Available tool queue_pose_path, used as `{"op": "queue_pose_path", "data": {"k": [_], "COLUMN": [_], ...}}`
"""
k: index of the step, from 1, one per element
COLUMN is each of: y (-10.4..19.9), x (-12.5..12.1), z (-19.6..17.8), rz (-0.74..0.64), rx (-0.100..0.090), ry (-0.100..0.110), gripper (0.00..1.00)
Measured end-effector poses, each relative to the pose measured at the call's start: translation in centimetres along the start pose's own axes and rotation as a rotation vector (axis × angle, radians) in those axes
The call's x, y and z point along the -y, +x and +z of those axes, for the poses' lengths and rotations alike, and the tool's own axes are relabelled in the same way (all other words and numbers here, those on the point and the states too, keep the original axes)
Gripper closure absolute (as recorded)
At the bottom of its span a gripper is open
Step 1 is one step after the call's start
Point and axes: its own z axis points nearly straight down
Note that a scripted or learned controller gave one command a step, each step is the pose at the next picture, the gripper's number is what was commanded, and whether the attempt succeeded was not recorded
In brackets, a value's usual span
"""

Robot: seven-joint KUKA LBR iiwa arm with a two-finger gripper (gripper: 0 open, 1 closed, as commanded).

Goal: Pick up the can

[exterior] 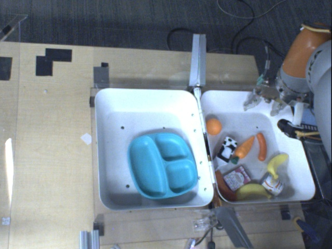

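Can (236,179) by right bin's (259,119) front edge

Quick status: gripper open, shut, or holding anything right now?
Gripper: open, holding nothing, above the far edge of the right bin. The can lies at the bin's near side, untouched.

The arm (311,61) is cut off by the right edge.
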Motion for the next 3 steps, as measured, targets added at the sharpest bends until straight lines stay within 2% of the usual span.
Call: {"op": "queue_pose_path", "data": {"k": [1, 2, 3], "y": [0.1, -0.6, -0.8], "x": [-0.2, 0.2, 0.4], "z": [-1.0, -16.4, 1.0], "rz": [-0.006, 0.112, 0.217], "rx": [0.001, 0.002, 0.001], "ry": [-0.004, 0.006, 0.008], "gripper": [1.00, 1.00, 1.00]}}
